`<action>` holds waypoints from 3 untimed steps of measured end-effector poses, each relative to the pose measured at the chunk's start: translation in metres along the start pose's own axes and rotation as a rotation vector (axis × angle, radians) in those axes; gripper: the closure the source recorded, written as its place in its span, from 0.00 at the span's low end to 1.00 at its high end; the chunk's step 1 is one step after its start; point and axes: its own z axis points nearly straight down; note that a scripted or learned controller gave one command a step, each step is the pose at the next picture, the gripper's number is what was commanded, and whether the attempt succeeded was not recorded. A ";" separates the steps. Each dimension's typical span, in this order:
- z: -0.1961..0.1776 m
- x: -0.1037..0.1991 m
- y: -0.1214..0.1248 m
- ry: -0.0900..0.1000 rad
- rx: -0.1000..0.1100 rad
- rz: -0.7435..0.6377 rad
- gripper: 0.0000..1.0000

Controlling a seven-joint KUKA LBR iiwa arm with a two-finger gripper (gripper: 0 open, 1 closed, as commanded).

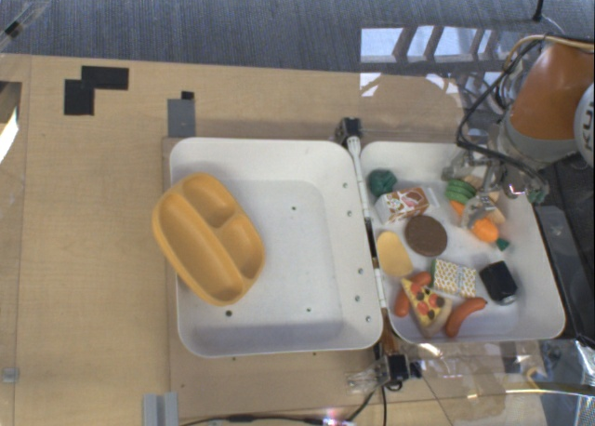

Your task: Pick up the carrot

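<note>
Two shallow white plastic bins sit side by side on the pale wooden bench (pixel 93 257): the left bin (pixel 279 322) and the right bin (pixel 539 312). In the left bin lies 1 yellow oval divided plate (pixel 206 238) with 3 compartments, tilted diagonally toward that bin's left side. The grey arm with its orange band (pixel 548 89) comes in from the upper right, and its two-finger gripper (pixel 482 199) is down in the upper right part of the right bin, its metal fingers (pixel 485 201) close around the toys there; whether they are spread or closed cannot be told from this angle. The small orange toy carrot (pixel 485 229) with a green tip lies just below the gripper, near the right wall of the right bin, and it is not clear whether the fingers touch it. A green leafy toy (pixel 458 192) sits just left of the gripper. Further left are a dark green round toy (pixel 382 179), a white printed carton (pixel 406 203), a brown round disc (pixel 426 235) and a pale yellow oval piece (pixel 393 254). Lower down lie a patterned square packet (pixel 455 277), a black block (pixel 498 282), a pizza slice toy (pixel 426 303) and a red sausage toy (pixel 465 315).
</note>
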 end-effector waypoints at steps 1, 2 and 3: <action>-0.018 -0.005 0.001 -0.016 0.004 -0.003 1.00; -0.017 -0.005 0.001 -0.015 0.004 -0.004 0.00; -0.008 0.052 0.005 -0.011 0.003 -0.094 0.00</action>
